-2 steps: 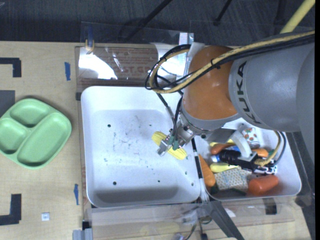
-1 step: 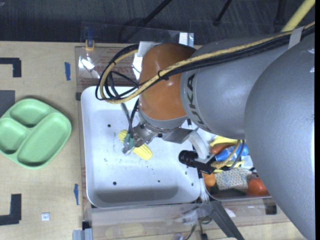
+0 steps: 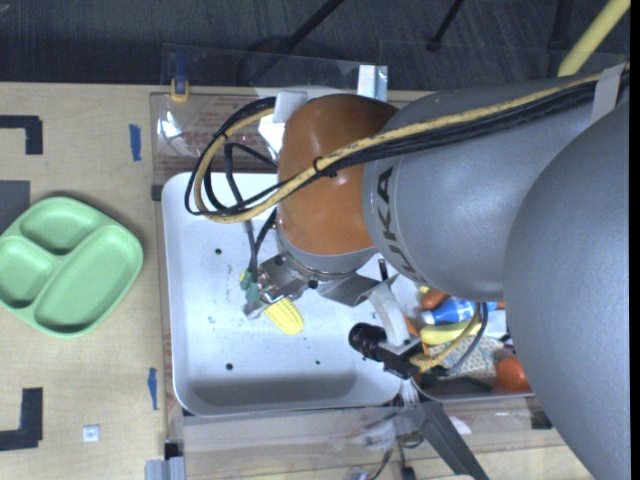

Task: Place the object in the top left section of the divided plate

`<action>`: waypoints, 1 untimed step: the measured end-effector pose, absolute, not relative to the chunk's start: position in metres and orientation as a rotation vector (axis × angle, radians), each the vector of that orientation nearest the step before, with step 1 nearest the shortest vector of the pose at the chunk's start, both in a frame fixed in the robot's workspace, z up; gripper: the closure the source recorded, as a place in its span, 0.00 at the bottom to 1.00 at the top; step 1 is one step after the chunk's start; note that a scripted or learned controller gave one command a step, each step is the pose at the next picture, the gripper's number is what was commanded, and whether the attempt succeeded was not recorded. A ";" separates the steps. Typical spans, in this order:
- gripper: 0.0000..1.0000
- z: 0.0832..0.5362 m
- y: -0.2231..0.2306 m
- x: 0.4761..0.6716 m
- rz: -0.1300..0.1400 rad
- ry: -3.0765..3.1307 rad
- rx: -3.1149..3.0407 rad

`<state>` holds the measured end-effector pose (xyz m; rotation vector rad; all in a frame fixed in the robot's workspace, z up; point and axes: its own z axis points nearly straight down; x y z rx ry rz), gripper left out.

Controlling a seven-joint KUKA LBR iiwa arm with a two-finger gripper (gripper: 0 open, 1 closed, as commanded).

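A small yellow ribbed object [image 3: 287, 317] sits at the tip of my gripper [image 3: 267, 301], over the left-middle of the white bin [image 3: 200, 368]. The gripper is shut on it: yellow shows on both sides of the metal fingers [image 3: 262, 290]. A small green piece [image 3: 245, 284] lies just left of the gripper. The green divided plate [image 3: 22, 290] rests on the wooden bench far to the left, outside the bin, with two small sections at its top and one large section below. My grey arm and orange band cover the bin's upper right.
Several coloured toys [image 3: 450, 313] are piled in the right bin under the arm. Black and yellow cables [image 3: 215, 183] loop over the bin's upper left. The bin's raised left wall [image 3: 166, 298] stands between the gripper and the plate.
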<state>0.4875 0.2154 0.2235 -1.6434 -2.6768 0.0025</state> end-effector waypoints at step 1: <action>1.00 0.178 0.159 0.479 0.004 -2.808 -1.403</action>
